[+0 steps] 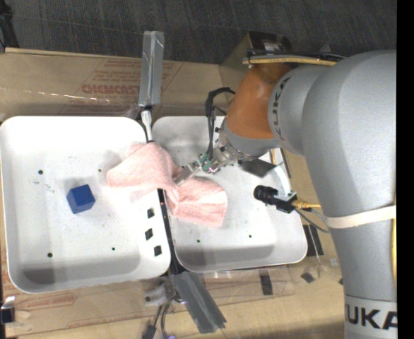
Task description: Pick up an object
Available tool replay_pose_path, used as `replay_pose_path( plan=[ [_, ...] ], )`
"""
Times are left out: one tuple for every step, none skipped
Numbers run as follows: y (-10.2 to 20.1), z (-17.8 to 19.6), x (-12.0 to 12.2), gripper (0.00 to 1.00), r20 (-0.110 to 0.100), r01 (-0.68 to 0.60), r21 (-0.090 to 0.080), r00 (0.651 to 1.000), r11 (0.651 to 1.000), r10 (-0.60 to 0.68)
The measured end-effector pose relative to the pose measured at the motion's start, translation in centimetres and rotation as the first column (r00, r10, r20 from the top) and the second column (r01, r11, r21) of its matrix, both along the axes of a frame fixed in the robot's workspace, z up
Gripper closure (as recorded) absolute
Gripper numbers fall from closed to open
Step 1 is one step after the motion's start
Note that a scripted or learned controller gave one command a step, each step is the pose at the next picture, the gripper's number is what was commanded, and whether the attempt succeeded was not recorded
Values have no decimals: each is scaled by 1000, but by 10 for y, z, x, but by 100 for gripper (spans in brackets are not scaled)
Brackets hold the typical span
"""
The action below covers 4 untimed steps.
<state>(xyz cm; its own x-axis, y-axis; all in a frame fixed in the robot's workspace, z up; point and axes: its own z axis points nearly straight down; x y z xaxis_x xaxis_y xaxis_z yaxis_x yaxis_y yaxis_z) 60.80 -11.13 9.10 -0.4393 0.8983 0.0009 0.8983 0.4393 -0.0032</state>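
I cannot tell how my gripper [193, 169] is set; it sits low at the pink cloth [166, 182]. That cloth drapes over the wall between the left bin [23, 210] and right bin [263, 249]. A blue block [81, 198] lies in the left one.

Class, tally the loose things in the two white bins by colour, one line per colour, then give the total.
Pink: 1, the pink cloth draped across both bins
Blue: 1, the blue cube in the left bin
Total: 2
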Motion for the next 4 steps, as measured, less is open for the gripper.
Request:
replay_pose_path(
  plan=[
    [-4,0,-88,0,-1,-58,1,998,998,58],
    [-3,9,-87,100,-3,-63,2,998,998,63],
    [32,100,-47,100,-1,316,-1,949,949,-316],
    [80,99,-45,100,-2,384,-2,923,923,-384]
  ],
)
